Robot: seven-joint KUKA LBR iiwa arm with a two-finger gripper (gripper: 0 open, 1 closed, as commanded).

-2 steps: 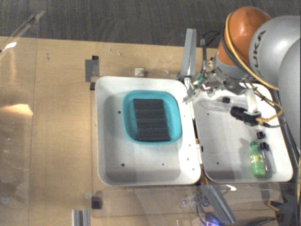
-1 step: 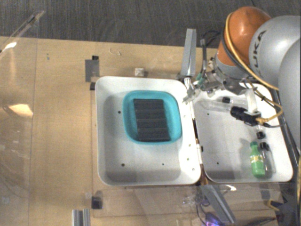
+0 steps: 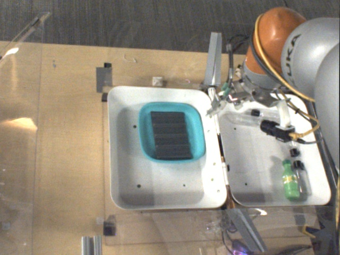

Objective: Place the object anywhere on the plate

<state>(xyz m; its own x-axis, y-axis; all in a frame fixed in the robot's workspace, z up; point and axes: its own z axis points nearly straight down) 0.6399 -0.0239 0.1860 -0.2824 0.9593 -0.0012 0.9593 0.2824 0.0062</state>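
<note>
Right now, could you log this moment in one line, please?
gripper: over bin divider | green bottle: right bin | teal plate: left bin

Two bins sit side by side on the tabletop (image 3: 64, 158), their inner walls touching. In the left bin (image 3: 122, 190) a plate (image 3: 197, 132) lies toward the far side, and a ridged block (image 3: 170, 135) rests on it. In the right bin (image 3: 255, 190) a bottle (image 3: 290, 180) lies near the right wall, at the near corner. The arm (image 3: 297, 41) reaches in over the far edge of the right bin, its wrist above the bins' shared far corner.
</note>
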